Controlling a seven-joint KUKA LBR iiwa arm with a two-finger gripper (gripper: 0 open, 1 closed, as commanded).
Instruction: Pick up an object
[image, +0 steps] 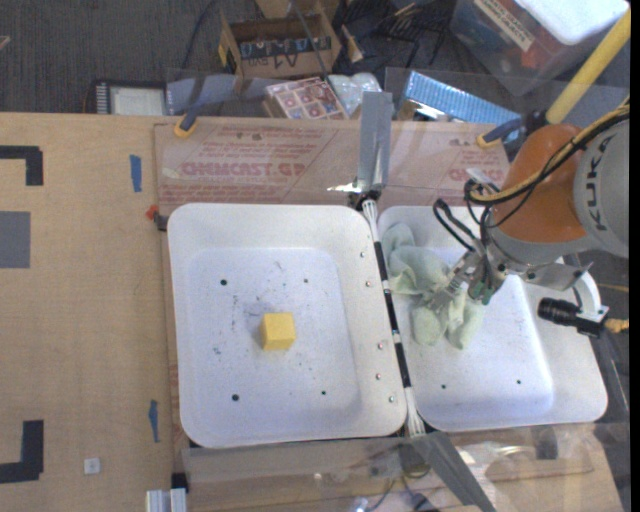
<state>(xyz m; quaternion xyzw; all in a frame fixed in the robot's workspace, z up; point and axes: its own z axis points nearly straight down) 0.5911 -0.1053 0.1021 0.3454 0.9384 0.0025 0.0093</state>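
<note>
Two bins, two objects, and the hand low over the cloth

In the left bin (200, 250) we see one yellow block (279, 331), lying alone near the middle of the frame, probably just waiting as a possible pick. In the right bin (560, 390), one pale green cloth (425, 285) lies crumpled at its upper left part. The hand (472, 285) is down at the cloth's right edge; we cannot tell if it grips.
</note>
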